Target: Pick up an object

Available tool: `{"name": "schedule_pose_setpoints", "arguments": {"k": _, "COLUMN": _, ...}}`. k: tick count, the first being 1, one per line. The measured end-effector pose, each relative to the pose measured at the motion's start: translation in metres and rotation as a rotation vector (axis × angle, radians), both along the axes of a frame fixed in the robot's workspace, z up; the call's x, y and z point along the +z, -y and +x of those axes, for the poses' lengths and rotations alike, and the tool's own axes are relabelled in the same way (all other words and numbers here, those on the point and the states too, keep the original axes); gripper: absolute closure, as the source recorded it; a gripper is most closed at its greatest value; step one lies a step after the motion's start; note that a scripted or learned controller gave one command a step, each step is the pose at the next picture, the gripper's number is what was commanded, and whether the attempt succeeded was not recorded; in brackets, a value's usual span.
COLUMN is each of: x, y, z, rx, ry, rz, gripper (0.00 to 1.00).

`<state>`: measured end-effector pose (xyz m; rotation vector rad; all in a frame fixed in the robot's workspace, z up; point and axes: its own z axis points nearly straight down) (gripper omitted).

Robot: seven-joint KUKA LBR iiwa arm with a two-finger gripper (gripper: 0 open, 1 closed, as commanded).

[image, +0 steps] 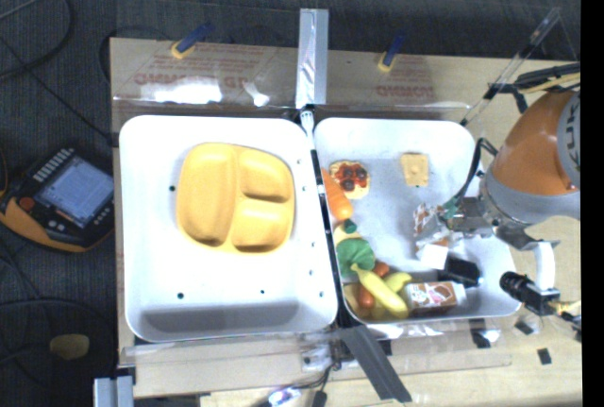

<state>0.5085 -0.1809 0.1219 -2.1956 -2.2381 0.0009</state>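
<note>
So the arm [543, 155] comes in from the right, orange band bulging over the right bin's [444, 133] right wall, wrist bent down toward that bin's right side. The gripper [451, 224] sits low just inside that wall, right by a crinkly wrapper [425, 218] and a small white piece [433, 256]. Honestly can't tell if the fingers are apart or together, it's all a dark jumble there, and I can't say it's got anything.

Stuff to grab is all in the right bin: a little pizza-looking toy [349, 175] near the top left corner, a yellow cheese block [413, 168] toward the top edge, a carrot [339, 200] along the left wall, a green veggie [356, 253] below it, a banana [385, 291] and a brown bottle [432, 295] down by the bottom edge. A black thing [461, 267] near the bottle is too small to identify.

The left bin [151, 292] has a yellow divided tray [235, 196] in its upper middle.

The surface [142, 56] is light wood with a clear sheet taped over its far edge. Dark carpet around it, and some orange handheld device [58, 200] on the floor to the left.
</note>
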Motion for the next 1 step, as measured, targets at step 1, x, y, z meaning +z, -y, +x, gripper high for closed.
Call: {"name": "schedule_pose_setpoints", "arguments": {"k": 1, "x": 0.1362, "y": -0.0655, "z": 0.0527, "rx": -0.021, "ry": 0.002, "rz": -0.006, "gripper": 1.0}}
